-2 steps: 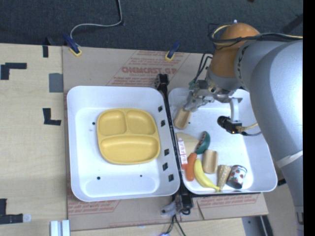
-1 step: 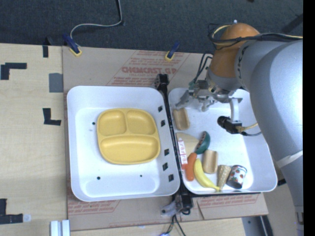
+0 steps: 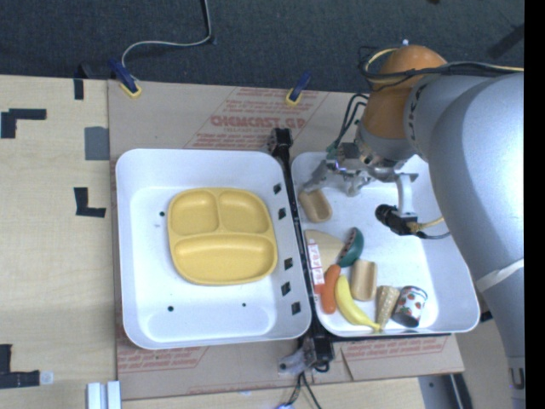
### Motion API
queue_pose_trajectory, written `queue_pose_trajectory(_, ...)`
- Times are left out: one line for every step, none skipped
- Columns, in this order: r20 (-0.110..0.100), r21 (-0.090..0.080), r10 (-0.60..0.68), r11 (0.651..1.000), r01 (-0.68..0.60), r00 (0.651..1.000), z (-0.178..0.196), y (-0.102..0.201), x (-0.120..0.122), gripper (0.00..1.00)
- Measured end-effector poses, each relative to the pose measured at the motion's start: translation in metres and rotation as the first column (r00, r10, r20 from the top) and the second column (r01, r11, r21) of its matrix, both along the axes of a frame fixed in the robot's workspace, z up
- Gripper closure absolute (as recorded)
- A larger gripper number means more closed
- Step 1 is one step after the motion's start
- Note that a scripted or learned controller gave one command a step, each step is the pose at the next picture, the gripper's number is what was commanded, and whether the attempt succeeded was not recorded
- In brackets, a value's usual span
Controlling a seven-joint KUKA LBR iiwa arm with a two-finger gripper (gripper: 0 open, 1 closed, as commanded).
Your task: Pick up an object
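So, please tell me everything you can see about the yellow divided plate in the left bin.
The yellow divided plate looks like matte plastic, with rounded corners and a raised rim. Ridges split it into three compartments: two smaller ones on the far side and one wide one on the near side. It lies flat, right way up, near the middle of the left bin, turned slightly against the bin's edges. It touches the bin floor alone, and there is nothing in its compartments.

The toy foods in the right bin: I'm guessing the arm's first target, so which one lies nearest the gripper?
The tan bread-like block, alone at the bin's upper left just below the gripper; the rest cluster lower down.
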State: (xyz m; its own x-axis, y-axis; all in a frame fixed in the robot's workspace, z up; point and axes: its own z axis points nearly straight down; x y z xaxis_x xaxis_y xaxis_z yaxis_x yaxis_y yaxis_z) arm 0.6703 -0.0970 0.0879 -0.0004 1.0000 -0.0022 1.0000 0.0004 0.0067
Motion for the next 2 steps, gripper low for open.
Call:
queue_pose_trajectory(0.0,-0.001,-0.001,1.0,0.001,1.0,0.0,0.001,-0.0002,0.0)
queue_pose_trajectory(0.0,-0.001,0.0,1.0,0.0,1.0,-0.0001,0.0004,-0.0001,0.0)
